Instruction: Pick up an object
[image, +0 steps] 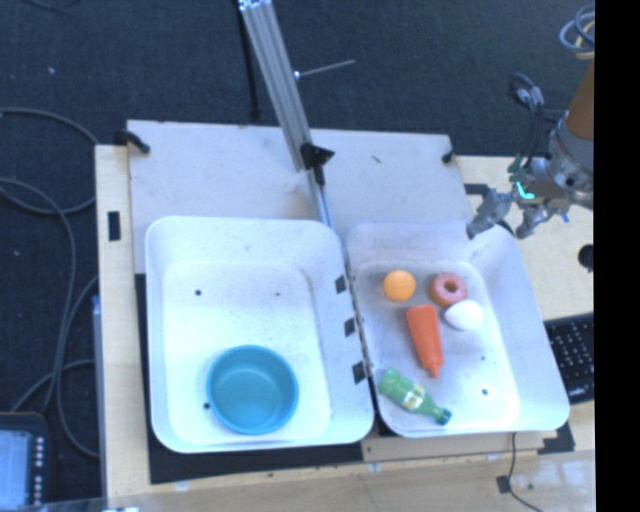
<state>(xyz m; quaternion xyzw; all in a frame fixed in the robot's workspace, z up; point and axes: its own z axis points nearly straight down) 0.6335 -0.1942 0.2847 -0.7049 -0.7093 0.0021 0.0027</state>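
Overhead, two shallow white bins sat side by side on the bench, and the right bin (520, 300) served as the landmark for everything else. To its left, the left bin (180, 250) held a blue bowl (252, 388) near its front. The gripper (508, 213) hung over the right bin's far right corner, its two fingers spread apart and holding nothing. Inside the right bin, an orange carrot (425, 338) lay at the centre, pointing toward the front; it looked like a light, stiff toy, probably best pinched across its thicker upper half. A green bottle (411, 393) lay tilted at the front, seemingly slick and prone to rolling. A white egg (464, 316) touched the carrot's right side, a pink doughnut (448, 290) sat just behind it, and an orange ball (399, 286) rested toward the bin's left.
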